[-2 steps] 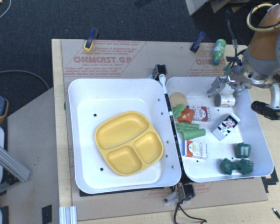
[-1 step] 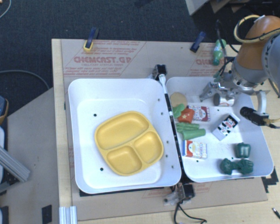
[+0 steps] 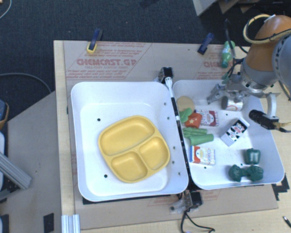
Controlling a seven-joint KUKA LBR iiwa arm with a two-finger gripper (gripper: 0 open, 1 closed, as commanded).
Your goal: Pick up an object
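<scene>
Camera view, and the gripper (image 3: 224, 99) hangs low over the far end of the right bin (image 3: 276, 152), the arm (image 3: 269, 42) coming in from the view's right. Spread or pressed together? Cannot tell from this angle, and nothing shows pinched in it.

Closest in, just toward the near side and a touch to the view's left of the gripper, lies a red packet (image 3: 206, 118). On the near side, slightly to the view's right, a white box (image 3: 234, 131) with black marks sits tilted. Off to the view's left of the gripper, against the bin wall, there's a tan disc (image 3: 185, 102), with a green piece (image 3: 185, 115) right below it and an orange bit (image 3: 192, 122) touching the red packet's edge.

Farther toward the near side, a green vegetable (image 3: 198, 137) lies across the bin's left part, and beyond that a second packet (image 3: 202, 155). Out at the near right corner, well away from the gripper, a green pepper (image 3: 252, 155) stands just above a dark green dumbbell (image 3: 246, 173).

Across the divider, well to the view's left of the gripper, the left bin (image 3: 84, 106) holds a yellow plate (image 3: 134, 148) with three compartments. Both bins rest on the counter (image 3: 111, 62), and two blue clamps (image 3: 94, 39) grip its far edge.
</scene>
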